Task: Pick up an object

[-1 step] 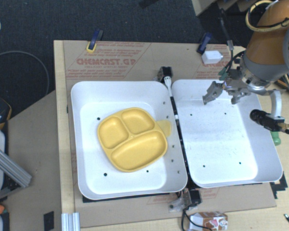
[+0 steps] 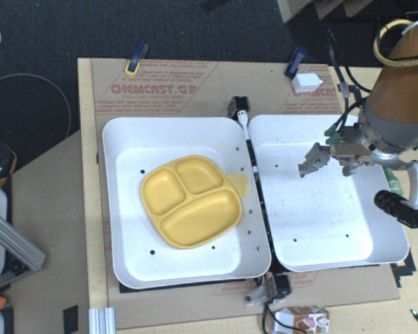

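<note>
1. One candidate object: a yellow three-compartment plastic plate (image 2: 191,201), lying flat in the left white bin (image 2: 118,186), right edge near the divider between the bins.
2. Two-finger gripper (image 2: 320,160) hangs over the right white bin (image 2: 334,249), upper middle, well apart from the plate. Fingers look spread with nothing between them, so it's released, not grasping.
3. Step, as I judge it: approach/pre-grasp. Nothing picked yet.
4. Next move calls for a traverse left across the bin divider, then a descent onto a plate rim or compartment wall; flat faces offer no pinch.
5. Risk: shallow, smooth rim may slip out on closing.
</note>
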Controlling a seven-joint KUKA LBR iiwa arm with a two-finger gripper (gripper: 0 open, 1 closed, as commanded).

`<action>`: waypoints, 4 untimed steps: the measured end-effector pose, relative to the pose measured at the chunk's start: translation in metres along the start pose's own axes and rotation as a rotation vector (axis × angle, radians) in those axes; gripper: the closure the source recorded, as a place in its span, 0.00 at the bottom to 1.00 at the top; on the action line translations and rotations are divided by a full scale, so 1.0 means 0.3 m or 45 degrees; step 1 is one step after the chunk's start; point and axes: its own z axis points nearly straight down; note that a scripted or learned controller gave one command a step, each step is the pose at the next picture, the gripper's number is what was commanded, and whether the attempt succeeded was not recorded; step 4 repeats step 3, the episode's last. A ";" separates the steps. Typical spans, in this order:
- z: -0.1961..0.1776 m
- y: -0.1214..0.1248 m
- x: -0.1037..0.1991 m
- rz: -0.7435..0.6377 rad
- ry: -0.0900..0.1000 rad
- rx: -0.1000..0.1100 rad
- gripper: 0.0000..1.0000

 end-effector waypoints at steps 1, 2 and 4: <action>-0.307 -0.141 0.189 -0.010 -0.001 -0.018 0.00; -0.613 -0.139 0.501 -0.016 0.002 -0.022 0.00; -0.629 -0.139 0.482 -0.002 -0.004 -0.010 1.00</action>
